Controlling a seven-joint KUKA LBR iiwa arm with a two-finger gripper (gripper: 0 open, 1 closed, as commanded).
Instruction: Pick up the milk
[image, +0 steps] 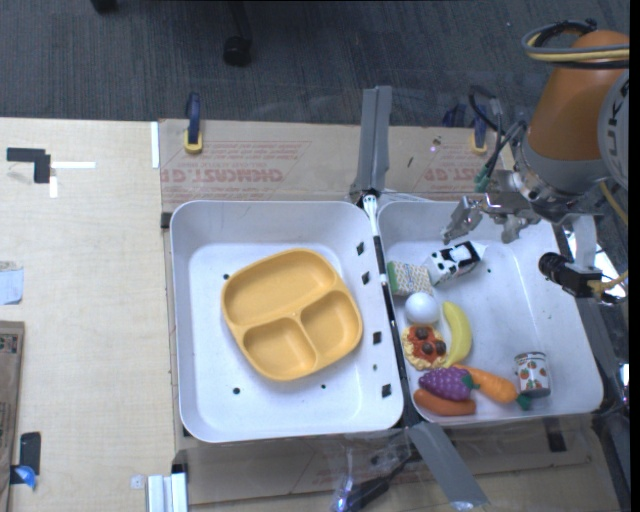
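Note:
The milk (455, 262) is a small black-and-white cow-patterned carton. It lies on its side near the back of the right bin (560, 400). My gripper (488, 220) hangs just above and to the right of the carton, at the bin's back edge. Its fingers stand apart with nothing between them, and the left fingertip (463, 214) is close over the carton without gripping it. The arm with its orange band (575, 90) comes in from the upper right.
Beside the milk are a green striped packet (408, 277) and a white egg (421, 306). Nearer the front lie a banana (458, 332), a fruit tart (425, 345), grapes (446, 382), a carrot (492, 386) and a small jar (531, 373). The left bin (200, 400) holds a yellow divided plate (290, 313).

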